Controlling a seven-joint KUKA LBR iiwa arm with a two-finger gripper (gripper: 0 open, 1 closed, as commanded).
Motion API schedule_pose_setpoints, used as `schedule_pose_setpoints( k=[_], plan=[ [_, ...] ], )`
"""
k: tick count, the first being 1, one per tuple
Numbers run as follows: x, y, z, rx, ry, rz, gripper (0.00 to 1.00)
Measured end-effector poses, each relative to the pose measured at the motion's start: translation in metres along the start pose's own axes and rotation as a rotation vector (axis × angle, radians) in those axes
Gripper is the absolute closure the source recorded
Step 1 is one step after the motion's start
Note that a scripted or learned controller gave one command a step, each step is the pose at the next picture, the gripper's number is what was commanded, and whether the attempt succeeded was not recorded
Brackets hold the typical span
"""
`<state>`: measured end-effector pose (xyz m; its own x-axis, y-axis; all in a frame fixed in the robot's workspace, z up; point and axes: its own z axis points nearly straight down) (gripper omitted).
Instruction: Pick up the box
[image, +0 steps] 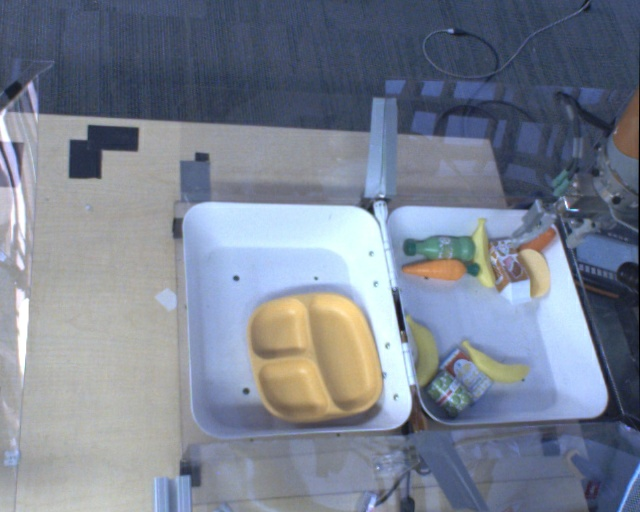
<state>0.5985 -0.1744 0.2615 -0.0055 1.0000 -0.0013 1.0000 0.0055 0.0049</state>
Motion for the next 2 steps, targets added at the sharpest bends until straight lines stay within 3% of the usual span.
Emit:
schedule_pose_setpoints(
  k=[1,2],
  plan=[
    [-0.031,-0.022,0.144,0.003,0.000,0.163,0.00],
    [-0.017,0.060,0.172,0.001,0.004,0.156,0.00]
  ],
)
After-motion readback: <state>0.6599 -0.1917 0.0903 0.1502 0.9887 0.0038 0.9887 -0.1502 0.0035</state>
